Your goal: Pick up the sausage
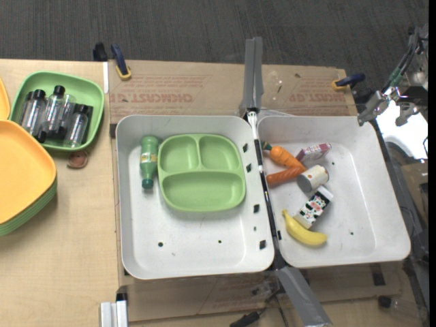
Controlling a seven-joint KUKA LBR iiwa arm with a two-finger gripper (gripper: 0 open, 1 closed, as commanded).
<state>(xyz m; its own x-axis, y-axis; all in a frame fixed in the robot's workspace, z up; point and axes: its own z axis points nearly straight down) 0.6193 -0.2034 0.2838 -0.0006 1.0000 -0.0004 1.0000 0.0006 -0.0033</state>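
Jaws: at the far right corner of the right bin [392, 203], amid grey metal parts at the frame edge; cannot tell whether apart or together. Nothing seen clamped there. Sausage [285, 176]: well apart from the jaws, to their left and nearer the camera, inside the right bin close to its left wall. Lies flat, reddish-orange, long axis running roughly toward the jaws. Touches, or nearly touches, a white can [314, 178] at the end nearer the jaws. Carrot [282, 157] just beyond the sausage, slanted, green tip pointing away from the jaws. Pink tube [314, 151] between carrot and jaws, still well short of them. Patterned box [315, 207] and banana [304, 231] nearer the camera than the sausage, box tilted, banana curved along the bin floor. Farther left of the jaws, past the divide between the bins: left bin [136, 244] holding a green divided plate [201, 172] with a green bottle [148, 161] just beside it on the side away from the jaws. Farthest from the jaws, on the tabletop [61, 278]: green tray [92, 94] of small dark-capped bottles, and a stack of orange plates [24, 179].
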